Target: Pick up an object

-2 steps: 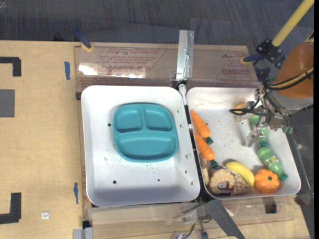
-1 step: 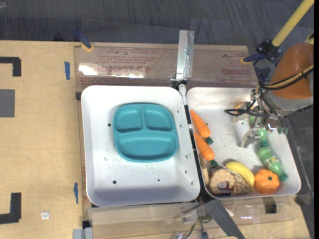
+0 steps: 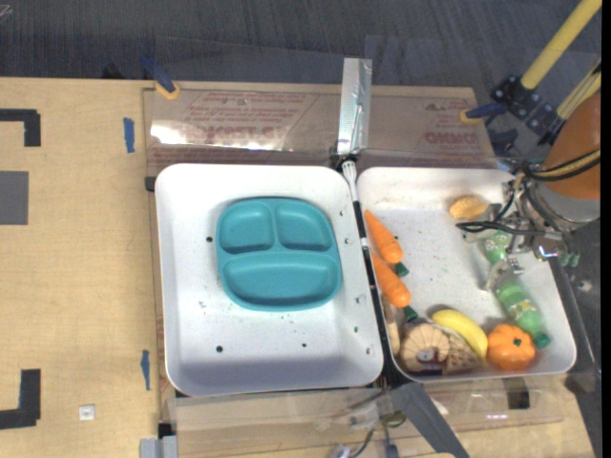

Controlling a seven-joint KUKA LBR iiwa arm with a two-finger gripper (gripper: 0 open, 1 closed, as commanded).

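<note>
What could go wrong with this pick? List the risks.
1. The grey end effector hangs over the translucent green bottle beside the right white bin's wall; it may strike that wall.
2. The yellow banana and the orange pumpkin crowd close, so a neighbour could get nudged.

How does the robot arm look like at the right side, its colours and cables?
The arm shows a rounded orange part at the right edge. Black cables loop below it over the right bin. The tool has metal-looking parts, too small to describe further.
</note>
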